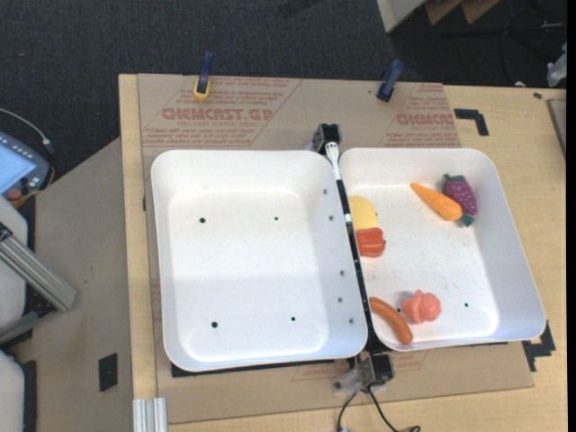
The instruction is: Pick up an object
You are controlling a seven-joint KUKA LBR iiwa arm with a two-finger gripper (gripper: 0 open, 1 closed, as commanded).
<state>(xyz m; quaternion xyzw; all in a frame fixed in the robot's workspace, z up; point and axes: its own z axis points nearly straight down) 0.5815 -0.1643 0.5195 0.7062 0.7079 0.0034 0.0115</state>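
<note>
The right bin (pixel 504 241) holds several toy foods. An orange carrot (pixel 436 201) lies at the back right, touching a purple bunch of grapes (pixel 460 194). A yellow piece (pixel 362 211) rests against the bin's left wall, with a red pepper (pixel 370 242) just in front of it. Near the front edge sit a pink round toy (pixel 420 307) and an orange sausage (pixel 391 319) side by side.
The left bin (pixel 243 259) lies beside the right one on a cardboard sheet (pixel 270 106). A blue clamp (pixel 391 79) and a yellow-blue clamp (pixel 203 77) hold the sheet's far edge. Cables (pixel 364 385) run out at the front.
</note>
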